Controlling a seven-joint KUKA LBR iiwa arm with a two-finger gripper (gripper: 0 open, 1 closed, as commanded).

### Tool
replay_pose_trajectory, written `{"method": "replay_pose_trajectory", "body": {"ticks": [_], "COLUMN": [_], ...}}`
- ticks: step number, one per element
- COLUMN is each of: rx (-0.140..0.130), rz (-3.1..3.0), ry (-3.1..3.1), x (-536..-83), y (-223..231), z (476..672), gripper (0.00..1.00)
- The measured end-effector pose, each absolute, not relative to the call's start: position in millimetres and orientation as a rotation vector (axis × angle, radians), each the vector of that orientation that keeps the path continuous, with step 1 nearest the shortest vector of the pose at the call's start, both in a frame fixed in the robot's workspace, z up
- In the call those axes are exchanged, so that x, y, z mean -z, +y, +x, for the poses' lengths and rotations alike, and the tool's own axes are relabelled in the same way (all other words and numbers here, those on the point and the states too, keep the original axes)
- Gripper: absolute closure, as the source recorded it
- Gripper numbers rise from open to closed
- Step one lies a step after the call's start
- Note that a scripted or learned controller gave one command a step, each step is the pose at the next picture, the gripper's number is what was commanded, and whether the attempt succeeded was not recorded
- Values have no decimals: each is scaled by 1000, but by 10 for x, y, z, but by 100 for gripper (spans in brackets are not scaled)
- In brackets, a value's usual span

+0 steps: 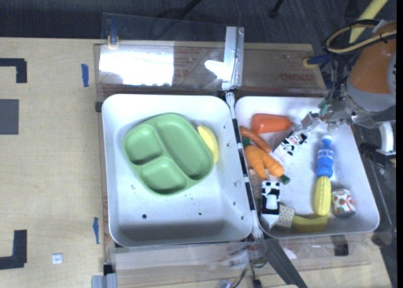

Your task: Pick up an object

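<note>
Objects for picking all lie untouched: a green divided plate (169, 152) in the left bin (119, 217), toy carrots (261, 159) and a blue bottle (325, 157) in the right bin (368, 214), while the gripper (329, 114) hovers upper right, empty, state unreadable.

Two white bins (119, 154), one green tray (167, 152), two carrots (263, 161).

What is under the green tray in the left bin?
A yellow object pokes out from beneath the green tray's right edge, lying on the left bin's floor. The tray covers most of it, so its full shape and anything else underneath stay hidden.
</note>
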State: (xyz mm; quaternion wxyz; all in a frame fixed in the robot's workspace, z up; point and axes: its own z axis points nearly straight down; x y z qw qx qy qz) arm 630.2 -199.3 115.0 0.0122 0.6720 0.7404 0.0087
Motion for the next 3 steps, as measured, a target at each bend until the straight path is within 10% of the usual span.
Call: {"method": "replay_pose_trajectory", "body": {"ticks": [1, 2, 3], "rx": [-22, -1, -1], "rz": [2313, 2309, 2401], "ry": [2134, 2130, 2024], "x": [-921, -1515, -2242], "y": [-2037, -1816, -1604], "z": [6611, 5699, 5902], "gripper": [0, 0, 0]}}
